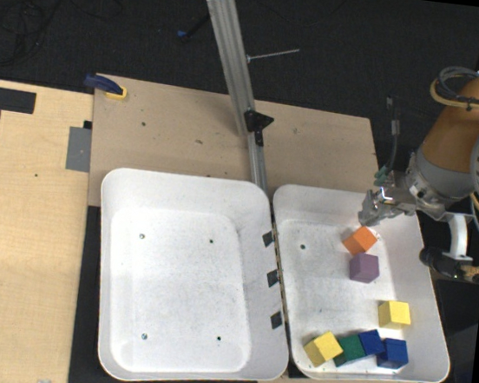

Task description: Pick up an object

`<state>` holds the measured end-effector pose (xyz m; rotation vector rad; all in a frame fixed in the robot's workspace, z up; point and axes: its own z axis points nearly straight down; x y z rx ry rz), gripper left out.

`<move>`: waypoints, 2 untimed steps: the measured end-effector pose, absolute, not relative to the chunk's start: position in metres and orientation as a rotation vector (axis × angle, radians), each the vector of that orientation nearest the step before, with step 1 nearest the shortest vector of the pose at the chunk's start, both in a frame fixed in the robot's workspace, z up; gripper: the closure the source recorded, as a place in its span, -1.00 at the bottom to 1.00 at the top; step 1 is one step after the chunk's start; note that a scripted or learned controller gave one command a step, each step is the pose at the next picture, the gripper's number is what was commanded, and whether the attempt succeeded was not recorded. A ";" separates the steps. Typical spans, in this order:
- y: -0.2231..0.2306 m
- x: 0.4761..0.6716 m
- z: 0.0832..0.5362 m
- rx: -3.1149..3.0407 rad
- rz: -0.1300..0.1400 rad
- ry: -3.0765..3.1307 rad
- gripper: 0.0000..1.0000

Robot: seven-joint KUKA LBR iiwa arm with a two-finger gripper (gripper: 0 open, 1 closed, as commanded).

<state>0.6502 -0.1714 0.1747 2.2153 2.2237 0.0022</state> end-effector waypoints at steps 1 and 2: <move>-0.172 0.651 0.228 2.213 0.004 2.223 1.00; -0.174 0.652 0.276 2.213 0.003 2.225 1.00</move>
